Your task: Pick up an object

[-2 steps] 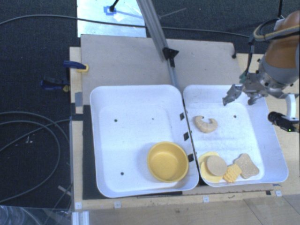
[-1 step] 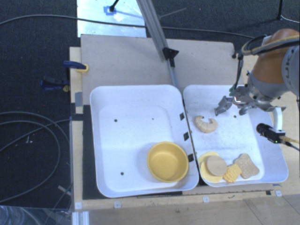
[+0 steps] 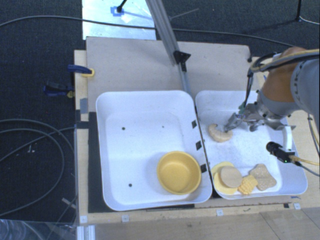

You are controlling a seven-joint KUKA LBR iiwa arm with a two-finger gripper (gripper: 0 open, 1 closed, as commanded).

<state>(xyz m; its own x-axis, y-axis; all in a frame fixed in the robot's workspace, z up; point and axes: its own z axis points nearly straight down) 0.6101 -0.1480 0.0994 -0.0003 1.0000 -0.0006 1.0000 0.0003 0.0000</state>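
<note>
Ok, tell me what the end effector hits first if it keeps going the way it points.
Probably the pale croissant-shaped piece in the right bin: the end effector points down-left, tips at its edge. Depth is unclear.

no readable text, labels, brand names, numbers or signs anywhere in the camera view, neither on the two white bins (image 3: 150,101), the bench board nor the arm

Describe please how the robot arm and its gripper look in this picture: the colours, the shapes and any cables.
The arm is a thick, rounded grey body with an orange band above the wrist. A thin yellow cable and dark cables loop along it near the wrist. The gripper is a slim unit of grey metal. A black part with a small green light hangs below the wrist.
</note>
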